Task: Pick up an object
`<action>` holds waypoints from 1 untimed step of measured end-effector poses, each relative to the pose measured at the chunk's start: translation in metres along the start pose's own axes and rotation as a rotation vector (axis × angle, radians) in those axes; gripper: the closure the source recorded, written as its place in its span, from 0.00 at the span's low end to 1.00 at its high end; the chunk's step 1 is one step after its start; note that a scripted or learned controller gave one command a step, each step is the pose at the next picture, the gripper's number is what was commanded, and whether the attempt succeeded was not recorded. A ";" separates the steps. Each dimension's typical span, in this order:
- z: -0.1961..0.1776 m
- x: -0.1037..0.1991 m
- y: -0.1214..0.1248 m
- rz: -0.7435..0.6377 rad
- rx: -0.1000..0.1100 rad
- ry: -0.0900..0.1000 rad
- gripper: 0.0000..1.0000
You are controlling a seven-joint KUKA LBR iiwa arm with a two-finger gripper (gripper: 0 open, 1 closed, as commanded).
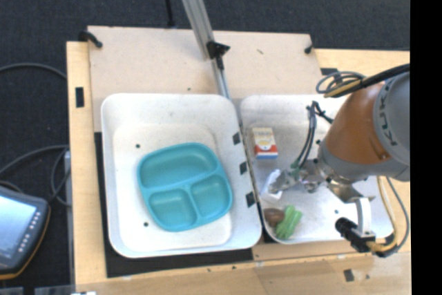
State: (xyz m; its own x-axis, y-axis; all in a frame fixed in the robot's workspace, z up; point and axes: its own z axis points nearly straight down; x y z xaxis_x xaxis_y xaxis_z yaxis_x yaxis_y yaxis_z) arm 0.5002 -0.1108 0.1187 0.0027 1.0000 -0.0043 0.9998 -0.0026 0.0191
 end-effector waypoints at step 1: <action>0.007 0.004 -0.002 0.008 -0.010 -0.004 0.00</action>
